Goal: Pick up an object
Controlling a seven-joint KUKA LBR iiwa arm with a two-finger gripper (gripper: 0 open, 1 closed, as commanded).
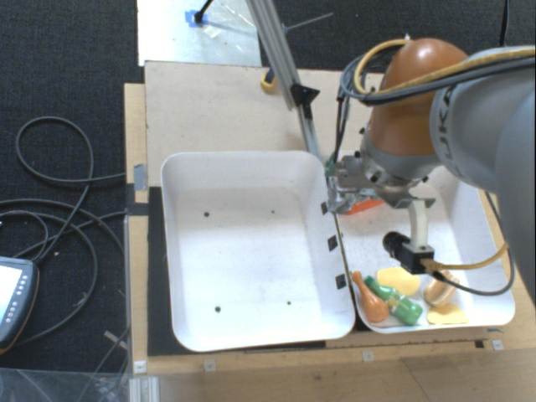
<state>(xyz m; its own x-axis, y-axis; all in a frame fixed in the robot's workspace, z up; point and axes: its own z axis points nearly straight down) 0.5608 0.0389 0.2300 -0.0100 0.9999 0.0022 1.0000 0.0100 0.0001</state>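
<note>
Beside the gripper (pixel 356 198) — an orange-red object (pixel 366 207), touching

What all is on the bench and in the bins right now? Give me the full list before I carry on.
Bins: 2, white, side by side on the bench; left bin, right bin.
Carrot-shaped piece: 1, orange, right bin, near front left corner.
Green piece: 1, green, beside the orange one.
Yellow pieces: about 3, pale yellow, front of right bin.
Red-orange piece: 1, right bin, under the wrist, partly hidden.
Cables: several, black, floor at left.
Handheld screen: 1, grey, far left edge.
Arm: 1, grey with orange band, reaching in from the right.
Gripper: 1, over the right bin's left wall.
</note>
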